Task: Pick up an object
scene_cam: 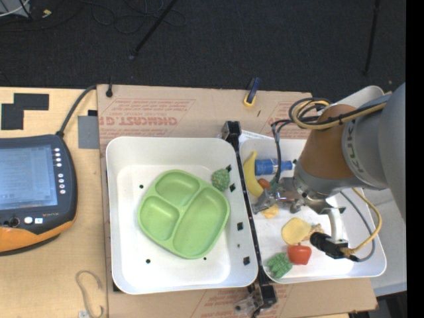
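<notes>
At the near edge of the right bin (371, 270), a green toy (279, 264) is seen touching a red piece (300, 254), with a pale yellow piece (295, 230) just behind them. Farther in, the gripper (277, 196) is lowered over a small yellow-orange piece (269, 211), beside a banana (250, 175) and a blue-and-white object (270, 167); whether its jaws are spread or pinching cannot be told. In the left bin (126, 270), a green divided plate (184, 212) is laid, a small green lump (220, 177) near its far corner.
</notes>
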`<state>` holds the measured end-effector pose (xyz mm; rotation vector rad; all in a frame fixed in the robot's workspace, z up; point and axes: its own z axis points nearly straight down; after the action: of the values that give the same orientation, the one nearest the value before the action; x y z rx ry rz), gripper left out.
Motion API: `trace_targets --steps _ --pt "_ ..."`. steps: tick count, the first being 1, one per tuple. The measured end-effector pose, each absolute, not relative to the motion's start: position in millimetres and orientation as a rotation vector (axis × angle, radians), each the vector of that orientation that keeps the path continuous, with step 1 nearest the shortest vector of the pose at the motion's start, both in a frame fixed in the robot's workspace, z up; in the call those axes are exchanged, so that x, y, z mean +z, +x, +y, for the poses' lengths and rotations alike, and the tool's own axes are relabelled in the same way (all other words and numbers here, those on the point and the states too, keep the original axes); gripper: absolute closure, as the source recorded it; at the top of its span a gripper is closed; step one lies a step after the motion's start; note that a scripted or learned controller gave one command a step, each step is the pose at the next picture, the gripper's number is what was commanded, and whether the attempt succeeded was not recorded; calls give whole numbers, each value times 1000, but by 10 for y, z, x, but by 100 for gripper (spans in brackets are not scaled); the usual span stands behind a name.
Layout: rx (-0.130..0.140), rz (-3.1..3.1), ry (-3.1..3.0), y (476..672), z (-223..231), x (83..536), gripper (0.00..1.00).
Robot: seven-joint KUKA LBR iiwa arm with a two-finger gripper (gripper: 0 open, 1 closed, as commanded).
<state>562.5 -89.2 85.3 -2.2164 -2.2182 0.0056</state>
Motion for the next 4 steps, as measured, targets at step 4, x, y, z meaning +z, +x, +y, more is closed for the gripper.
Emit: trace_targets --steps 4 --pt "-2 -2223 -2222 5623 -1064 2300 100"
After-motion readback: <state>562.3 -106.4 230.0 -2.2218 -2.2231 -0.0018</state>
